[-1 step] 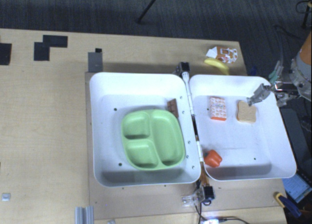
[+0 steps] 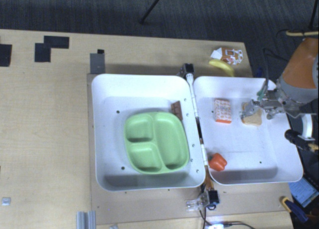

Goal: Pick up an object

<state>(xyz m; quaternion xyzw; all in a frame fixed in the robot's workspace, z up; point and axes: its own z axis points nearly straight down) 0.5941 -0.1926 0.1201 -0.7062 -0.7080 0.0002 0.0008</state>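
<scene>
- The claw [image 2: 251,107] sits low at right of frame, over a tan wedge [image 2: 252,118] in the right bin [image 2: 279,168], likely lining up a grab.
- Whether it pinches the wedge, I cannot tell.

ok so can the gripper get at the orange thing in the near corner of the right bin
Probably yes, though awkwardly. The orange object lies uncovered, with nothing on top, but it sits tight in the right bin's corner against the wall. The gripper is over a tan piece further back.

One fixed camera overhead — slanted down on both bins [image 2: 149,86].
</scene>
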